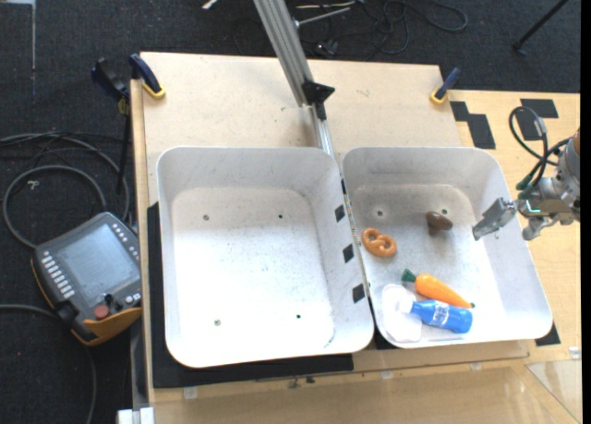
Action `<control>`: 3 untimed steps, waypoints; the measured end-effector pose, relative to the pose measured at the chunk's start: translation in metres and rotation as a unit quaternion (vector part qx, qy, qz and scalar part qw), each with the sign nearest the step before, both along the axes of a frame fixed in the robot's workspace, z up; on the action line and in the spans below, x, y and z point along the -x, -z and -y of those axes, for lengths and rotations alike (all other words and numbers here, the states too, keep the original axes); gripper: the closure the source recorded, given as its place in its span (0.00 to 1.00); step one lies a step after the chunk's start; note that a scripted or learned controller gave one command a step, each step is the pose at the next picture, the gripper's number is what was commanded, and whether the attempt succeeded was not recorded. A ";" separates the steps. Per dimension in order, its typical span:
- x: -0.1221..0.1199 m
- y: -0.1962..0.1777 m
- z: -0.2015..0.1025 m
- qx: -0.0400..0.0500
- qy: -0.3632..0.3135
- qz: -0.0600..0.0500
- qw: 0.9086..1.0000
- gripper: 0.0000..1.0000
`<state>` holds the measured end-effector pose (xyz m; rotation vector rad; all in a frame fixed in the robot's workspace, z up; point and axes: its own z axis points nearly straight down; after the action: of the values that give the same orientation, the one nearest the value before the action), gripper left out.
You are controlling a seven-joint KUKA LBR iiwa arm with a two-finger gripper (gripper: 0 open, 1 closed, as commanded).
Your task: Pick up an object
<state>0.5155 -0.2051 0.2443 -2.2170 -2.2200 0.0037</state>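
While the gripper point(506, 219) hangs open and holding nothing at the right bin point(517, 265)'s right rim, the carrot point(441, 291) lies lower left of it, long axis slanting toward lower right, bottle point(443, 317) just below.

Two bins sit side by side on the bench point(231, 99), the left bin point(175, 173) touching the right bin point(517, 265). In the right bin, a pretzel point(379, 243) lies near the shared wall, a small stone point(439, 221) farther right, and a carrot point(441, 290) lies just behind a bottle point(441, 317) at the near edge. A pendant point(88, 274) rests on the floor left of the bench, and the pincer point(517, 214) hangs over the right bin's right rim.
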 end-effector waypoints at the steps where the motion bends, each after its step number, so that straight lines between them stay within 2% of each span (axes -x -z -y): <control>1: -0.001 -0.002 0.000 0.001 0.000 0.002 1.000 0.00; 2: -0.008 0.058 0.000 0.000 0.001 -0.001 1.000 0.00; 3: -0.001 0.107 0.006 0.000 0.001 -0.001 1.000 0.00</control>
<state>0.5166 -0.2106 0.1377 -2.2197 -2.2161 0.0047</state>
